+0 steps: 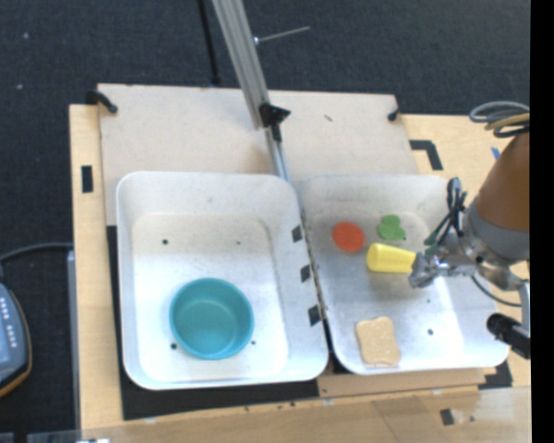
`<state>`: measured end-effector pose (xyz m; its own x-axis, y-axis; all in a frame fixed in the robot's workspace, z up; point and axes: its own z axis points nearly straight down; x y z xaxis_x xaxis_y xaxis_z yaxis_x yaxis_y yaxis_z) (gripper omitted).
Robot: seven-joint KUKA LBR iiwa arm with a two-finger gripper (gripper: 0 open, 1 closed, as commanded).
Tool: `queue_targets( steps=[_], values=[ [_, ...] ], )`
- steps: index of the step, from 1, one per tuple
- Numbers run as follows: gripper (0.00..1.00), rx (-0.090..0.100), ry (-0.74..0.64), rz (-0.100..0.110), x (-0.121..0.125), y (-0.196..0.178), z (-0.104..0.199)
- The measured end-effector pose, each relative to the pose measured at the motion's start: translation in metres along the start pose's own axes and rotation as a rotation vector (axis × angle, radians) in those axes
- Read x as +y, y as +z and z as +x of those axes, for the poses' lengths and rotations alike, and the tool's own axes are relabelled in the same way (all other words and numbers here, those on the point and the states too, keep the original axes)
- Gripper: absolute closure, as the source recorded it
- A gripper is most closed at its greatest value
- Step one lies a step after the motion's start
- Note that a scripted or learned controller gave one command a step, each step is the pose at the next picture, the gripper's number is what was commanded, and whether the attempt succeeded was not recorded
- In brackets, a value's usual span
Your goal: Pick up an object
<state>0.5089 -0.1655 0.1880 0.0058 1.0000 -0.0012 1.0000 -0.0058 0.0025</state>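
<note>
In the right bin (402, 192), the gripper (423, 273) is sitting low at the end of the grey arm (499, 220), touching or nearly touching the right end of the yellow block (389, 258). Whether anything is clamped cannot be told from this slanted view, so no grasp is being recorded.

Progress, as a judgement: the approach is looking complete, while the closing and lifting are remaining; every object is lying on the bin floor. Just left of the gripper is the yellow block; farther left, the orange-red disc (348, 237); up and to the left, the green piece (391, 227); below and left, the tan slice (378, 341).

Well apart to the left, the 2nd bin (212, 197) is holding 1 teal bowl (211, 317). Both bins are resting on a wooden bench (258, 137) over dark carpet (74, 35). A metal pole (243, 53) is rising behind them.
</note>
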Motion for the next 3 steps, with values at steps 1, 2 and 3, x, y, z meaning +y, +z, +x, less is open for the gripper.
queue_targets(
  steps=[1,2,3],
  values=[
    [1.0,-0.002,-0.009,-0.005,0.004,-0.044,-0.005],
    [1.0,-0.001,-0.009,-0.004,0.006,-0.077,-0.006],
    [1.0,0.001,-0.014,-0.003,0.017,-0.084,0.049]
  ],
)
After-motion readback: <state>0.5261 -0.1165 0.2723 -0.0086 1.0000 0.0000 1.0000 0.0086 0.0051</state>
